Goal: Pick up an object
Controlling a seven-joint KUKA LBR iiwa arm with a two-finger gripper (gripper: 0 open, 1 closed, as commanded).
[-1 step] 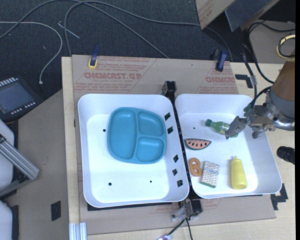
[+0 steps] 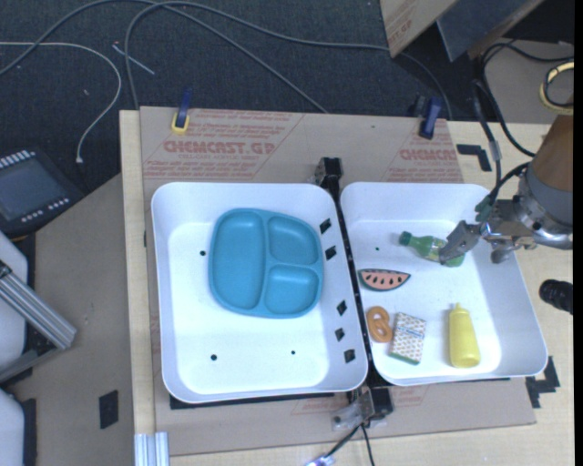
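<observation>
The right bin holds several small objects. A green bottle lies on its side near the back. A watermelon slice rests toward the bin's left wall. Near the front are a pretzel, a patterned packet and a yellow bottle. My gripper reaches in from the right, low over the bin, its tip at the green bottle's right end. I see nothing lifted off the bin floor.
A blue divided plate lies in the left bin. A black hinge strip runs between the bins. Cables cross the dark floor behind the bench, and a cardboard box stands at the back right.
</observation>
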